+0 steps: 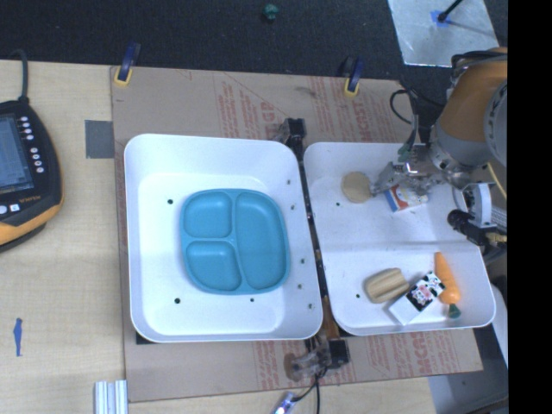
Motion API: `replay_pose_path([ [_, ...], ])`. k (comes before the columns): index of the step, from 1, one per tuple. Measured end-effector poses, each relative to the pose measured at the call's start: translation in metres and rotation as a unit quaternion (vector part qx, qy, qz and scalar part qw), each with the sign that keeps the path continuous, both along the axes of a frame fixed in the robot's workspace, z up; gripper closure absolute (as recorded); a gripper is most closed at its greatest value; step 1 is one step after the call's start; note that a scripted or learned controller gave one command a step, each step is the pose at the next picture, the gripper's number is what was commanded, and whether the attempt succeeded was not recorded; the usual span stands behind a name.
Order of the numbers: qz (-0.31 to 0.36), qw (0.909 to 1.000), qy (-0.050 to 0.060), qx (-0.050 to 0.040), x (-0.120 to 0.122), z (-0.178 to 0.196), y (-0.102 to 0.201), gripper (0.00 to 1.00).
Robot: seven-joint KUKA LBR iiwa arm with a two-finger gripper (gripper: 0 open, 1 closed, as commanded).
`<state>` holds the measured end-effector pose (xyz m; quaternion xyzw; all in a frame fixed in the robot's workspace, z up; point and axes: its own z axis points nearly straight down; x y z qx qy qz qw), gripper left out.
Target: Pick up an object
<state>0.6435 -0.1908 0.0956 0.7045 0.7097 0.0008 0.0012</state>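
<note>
My gripper [392, 179] hangs low over the upper part of the right bin [345, 257], on the grey arm with its orange band [474, 93]. A round tan cookie [354, 186] lies just left of it. A small red, white and blue carton [404, 200] lies right beneath it. Whether the gripper touches either one is unclear. Along the bin's near edge lie a tan bread roll [384, 284], a black and white box [423, 293] on a white block [402, 312], and an orange carrot [447, 280].
The left bin [155, 171] bears a blue divided plate [235, 240]. A black and orange teach pendant [21, 175] lies on the bench at the far left. Clamps [349, 74] hold the cardboard sheet under both bins.
</note>
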Motion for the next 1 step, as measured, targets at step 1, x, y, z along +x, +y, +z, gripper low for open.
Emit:
replay_pose_path([
  [1, 0.0, 1.0, 0.001, -0.0004, 0.0151, 0.0012, 0.0862, 0.0],
])
